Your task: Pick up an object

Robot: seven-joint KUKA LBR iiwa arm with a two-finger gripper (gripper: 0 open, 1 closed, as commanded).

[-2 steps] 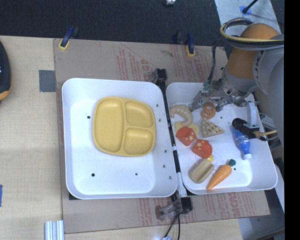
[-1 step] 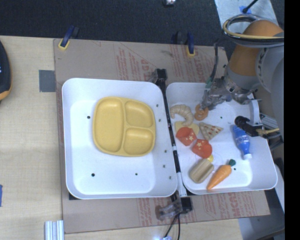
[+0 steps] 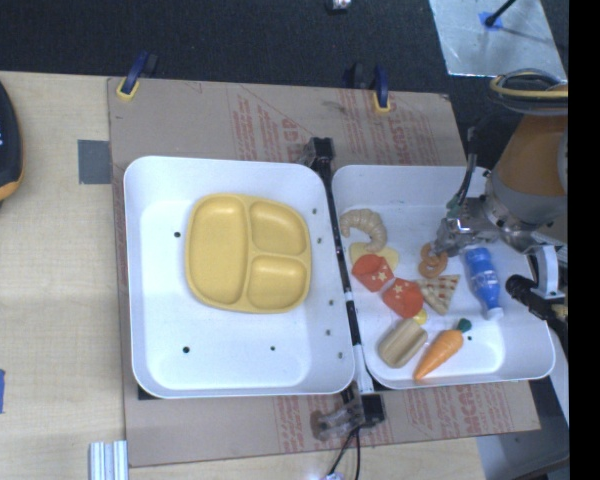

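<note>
We see the gripper (image 3: 450, 236) low in the right bin (image 3: 520, 366), near its far edge, over a small brown piece (image 3: 433, 263). We cannot tell its grip. Nothing looks lifted yet, so the pick remains.

Wooden bench (image 3: 50, 298) with brown cardboard sheet (image 3: 230, 118) under two white bins (image 3: 160, 368), side by side.

We are counting two white bins on the desk (image 3: 60, 268): a left bin (image 3: 230, 368) and a right bin (image 3: 510, 363). In the left bin we are seeing one yellow divided plate (image 3: 248, 252), and in the right bin we are finding eight toy items: one croissant (image 3: 366, 226), two red pieces (image 3: 373, 270) (image 3: 404, 297), one small round brown piece (image 3: 433, 263), one waffle wedge (image 3: 442, 291), one blue bottle (image 3: 482, 278), one hot dog bun (image 3: 401, 342) and one carrot (image 3: 441, 352). Along the far edge of the cardboard sheet (image 3: 260, 118) we are also counting two clamps (image 3: 135, 74) (image 3: 380, 88).
</note>
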